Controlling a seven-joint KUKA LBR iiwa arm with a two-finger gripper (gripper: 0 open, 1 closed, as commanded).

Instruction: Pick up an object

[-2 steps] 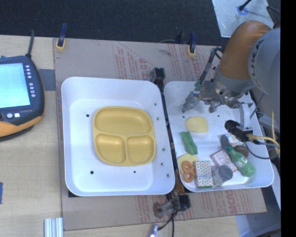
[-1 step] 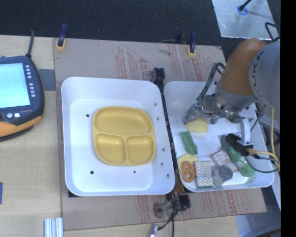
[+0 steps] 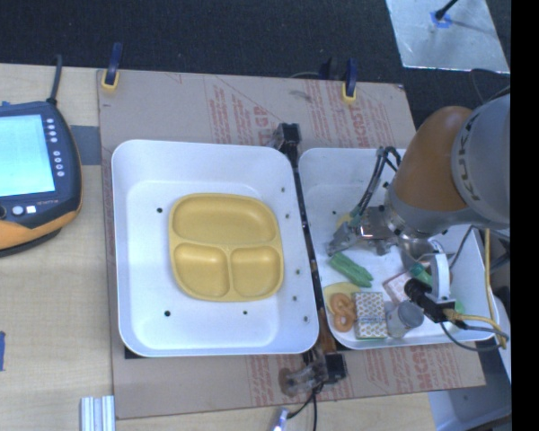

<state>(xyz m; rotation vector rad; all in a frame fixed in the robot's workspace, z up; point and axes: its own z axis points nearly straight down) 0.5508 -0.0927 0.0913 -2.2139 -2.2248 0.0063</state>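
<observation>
The right bin [image 3: 319, 182] holds several small objects near its front. A green elongated piece [image 3: 350, 268] lies at a slant in the middle. In front of it sit a yellow disc with an orange ring [image 3: 341, 306], a speckled rectangular block [image 3: 370, 314] and a grey rounded object [image 3: 402, 316]. My gripper [image 3: 357, 233] is low in this bin, just above and behind the green piece. The grey and orange arm [image 3: 440, 173] hides the bin's right half.
A yellow divided plate [image 3: 225, 245] lies in the left bin [image 3: 139, 173]. A tablet-like controller [image 3: 22, 164] rests on the bench at far left. Cables and a black connector [image 3: 431, 299] hang from the wrist over the right bin's front right.
</observation>
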